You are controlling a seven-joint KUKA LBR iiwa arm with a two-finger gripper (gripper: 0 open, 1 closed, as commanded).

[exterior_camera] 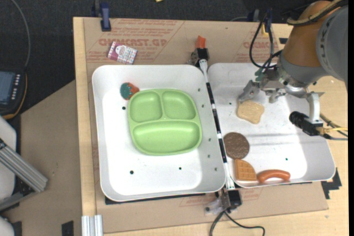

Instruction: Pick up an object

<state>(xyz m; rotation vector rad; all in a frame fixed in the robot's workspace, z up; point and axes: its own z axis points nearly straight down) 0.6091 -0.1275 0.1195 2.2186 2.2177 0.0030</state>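
Observation:
In the right bin [310, 152], a tan slice of bread [250, 113] lies near the middle-left. A round brown cookie [236, 145] sits below it, by the bin's left wall. At the front edge are a small waffle [245, 171] and a red sausage [273, 176]. My gripper [260, 92] hangs over the far part of this bin, just behind the bread slice. Its fingers are spread open with nothing between them, the left fingertip [245, 95] close above the bread's far edge.
The left bin [110, 163] holds a green divided plate [164, 121] and a small red-and-teal object [129, 90] at its far left. A black cable and fitting [305, 121] hangs beside the wrist. A printed card [122, 52] lies on the bench behind the bins.

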